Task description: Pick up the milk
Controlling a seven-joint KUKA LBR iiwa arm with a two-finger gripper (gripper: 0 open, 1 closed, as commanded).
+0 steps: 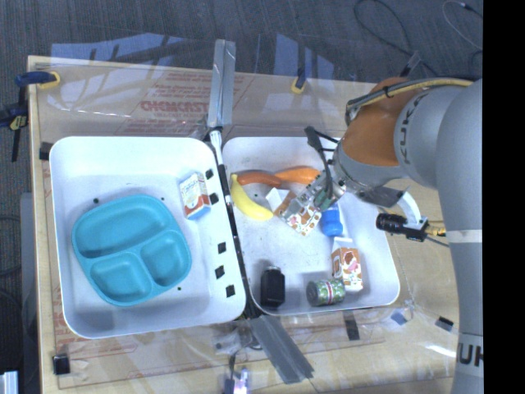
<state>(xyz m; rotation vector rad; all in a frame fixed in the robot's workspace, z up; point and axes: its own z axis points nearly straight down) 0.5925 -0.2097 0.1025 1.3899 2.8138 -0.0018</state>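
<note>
Two shallow white bins are seen side by side. In the left bin (74,302), a blue three-compartment plastic tray (131,249) and a small white-and-red carton (194,195) are located. In the right bin (377,290), a yellow banana (248,204), an orange carrot-shaped piece (283,176), a black block (272,287), a green can (326,291), and a brown-and-white carton (347,268) are located. The gripper (316,199) is positioned over a patterned carton (302,217).
</note>
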